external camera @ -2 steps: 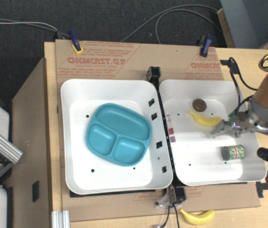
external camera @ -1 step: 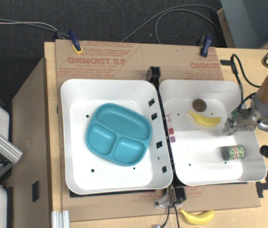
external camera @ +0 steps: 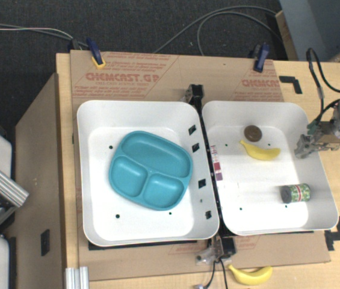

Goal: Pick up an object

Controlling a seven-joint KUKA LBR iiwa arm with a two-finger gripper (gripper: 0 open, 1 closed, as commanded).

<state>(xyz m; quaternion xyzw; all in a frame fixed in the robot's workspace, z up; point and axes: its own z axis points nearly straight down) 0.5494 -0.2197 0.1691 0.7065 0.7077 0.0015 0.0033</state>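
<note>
The right bin holds three small things. A yellow banana lies near its middle, and a brown round object sits just behind it, almost touching. A small can with a green and red label lies on its side toward the front right. My gripper hangs over the bin's right rim, to the right of the banana and apart from it, with nothing seen in its grasp.
The left bin holds a teal divided plate. A black divider with clips runs between the bins. A second banana lies on the bench below the bins. Cables trail behind the bench.
</note>
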